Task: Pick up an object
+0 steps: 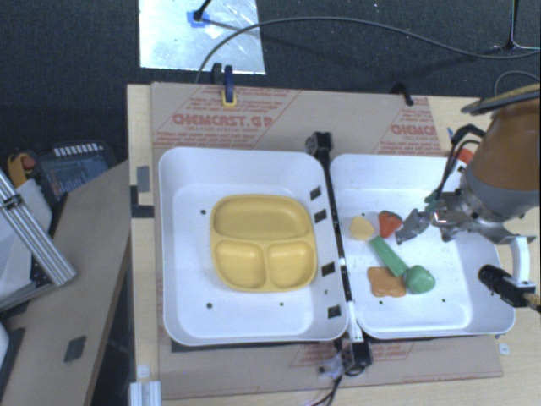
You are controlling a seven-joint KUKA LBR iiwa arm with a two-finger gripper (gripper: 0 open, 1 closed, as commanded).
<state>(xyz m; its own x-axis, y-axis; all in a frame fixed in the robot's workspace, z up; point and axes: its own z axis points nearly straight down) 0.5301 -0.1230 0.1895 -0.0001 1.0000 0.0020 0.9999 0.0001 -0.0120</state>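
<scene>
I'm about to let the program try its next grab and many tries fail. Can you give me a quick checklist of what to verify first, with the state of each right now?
1. Objects within the right bin: ok. Pale yellow piece, red piece, green tool-shaped toy and orange piece all lie there.
2. Hand over the right bin: ok, beside the red piece.
3. Hand holding nothing: ok, nothing shows between its fingers.
4. Fingers open enough: cannot tell.
5. Target stands apart: not ok. The green toy touches the orange piece; the red and yellow pieces lie close together.
6. Yellow divided tray out of the way: ok, it sits in the left bin.
</scene>
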